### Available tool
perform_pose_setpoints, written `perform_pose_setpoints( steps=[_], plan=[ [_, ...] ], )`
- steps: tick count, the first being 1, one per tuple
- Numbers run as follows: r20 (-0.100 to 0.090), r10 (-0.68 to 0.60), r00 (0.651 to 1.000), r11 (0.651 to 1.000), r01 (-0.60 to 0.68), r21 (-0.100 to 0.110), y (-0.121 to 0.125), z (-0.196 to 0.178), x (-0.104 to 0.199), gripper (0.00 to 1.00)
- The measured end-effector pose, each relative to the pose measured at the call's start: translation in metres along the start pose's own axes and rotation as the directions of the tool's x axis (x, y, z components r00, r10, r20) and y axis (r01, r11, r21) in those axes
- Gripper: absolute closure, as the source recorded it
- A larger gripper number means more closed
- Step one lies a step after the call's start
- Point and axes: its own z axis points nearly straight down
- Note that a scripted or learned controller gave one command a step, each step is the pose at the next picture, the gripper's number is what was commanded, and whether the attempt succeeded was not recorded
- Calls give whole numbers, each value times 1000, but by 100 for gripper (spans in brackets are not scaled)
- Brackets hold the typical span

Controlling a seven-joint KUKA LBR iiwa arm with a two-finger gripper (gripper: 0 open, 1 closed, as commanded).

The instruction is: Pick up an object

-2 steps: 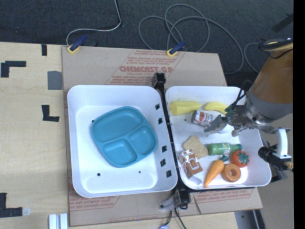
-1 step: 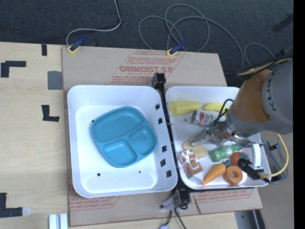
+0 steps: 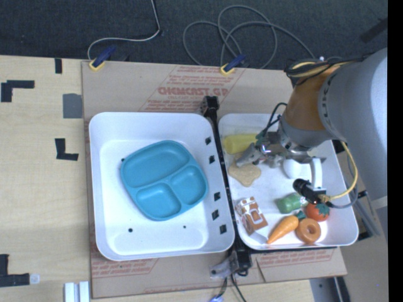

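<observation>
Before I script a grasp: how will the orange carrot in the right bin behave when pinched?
The carrot tapers, so it may squirt out. It looks like a light, rigid toy. Its rounded body could roll against the donut.

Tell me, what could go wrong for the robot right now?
The toys in the right bin are packed close: the carrot, the orange ring and the green piece nearly touch, so the gripper might grab two or knock one away. The gripper hangs near the yellow piece and the flat tan cookie; the cookie lies so flat it might slip. The arm's cable loops low over the toys and might catch.
</observation>
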Motion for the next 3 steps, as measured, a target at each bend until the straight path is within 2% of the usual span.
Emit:
perform_pose_setpoints(
  steps=[1, 2, 3],
  plan=[
    [3, 3, 1000, 1000, -3, 2, -55, -1, -57, 0],
    [3, 2, 1000, 1000, -2, -2, -100, -2, -66, 0],
    [-2, 1, 1000, 1000, -1, 0, -99, -12, -64, 100]
  ],
)
